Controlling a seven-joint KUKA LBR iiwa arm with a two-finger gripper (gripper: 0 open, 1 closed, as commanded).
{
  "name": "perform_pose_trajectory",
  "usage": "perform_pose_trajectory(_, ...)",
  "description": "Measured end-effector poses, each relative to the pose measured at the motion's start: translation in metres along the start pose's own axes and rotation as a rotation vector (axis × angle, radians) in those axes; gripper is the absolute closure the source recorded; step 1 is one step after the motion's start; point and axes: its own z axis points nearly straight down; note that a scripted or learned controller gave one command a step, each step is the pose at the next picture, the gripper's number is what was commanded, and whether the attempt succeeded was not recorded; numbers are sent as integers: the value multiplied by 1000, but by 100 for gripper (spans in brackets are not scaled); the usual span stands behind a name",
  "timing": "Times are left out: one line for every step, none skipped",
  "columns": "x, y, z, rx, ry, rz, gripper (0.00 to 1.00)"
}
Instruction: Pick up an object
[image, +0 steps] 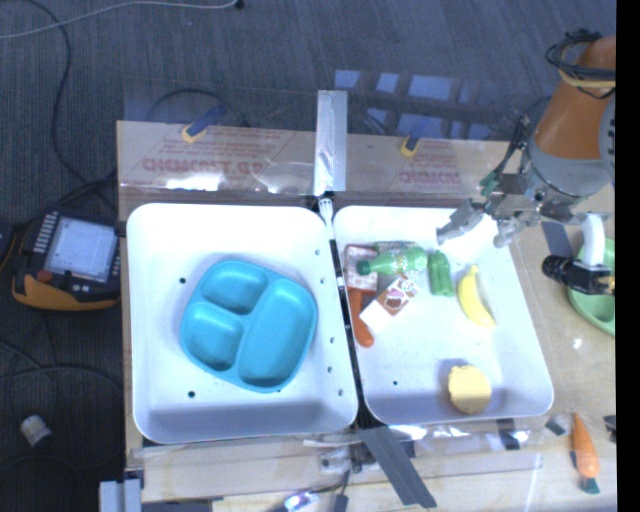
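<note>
Your banana lies long-ways, pointing up and down the right bin. Your gripper hangs open above it.

Two white bins sit on a pale tan worktop. The left bin holds a bright blue divided tray. In the right bin, nearest that tray, are an orange carrot and a white packet with a red patch. Farther from the tray are a green bottle, a small green piece, a yellow banana and a yellow block. The arm is orange above grey.
</note>
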Motion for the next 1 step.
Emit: perform_pose_trajectory(-35,4,142,-3,2,173,0)
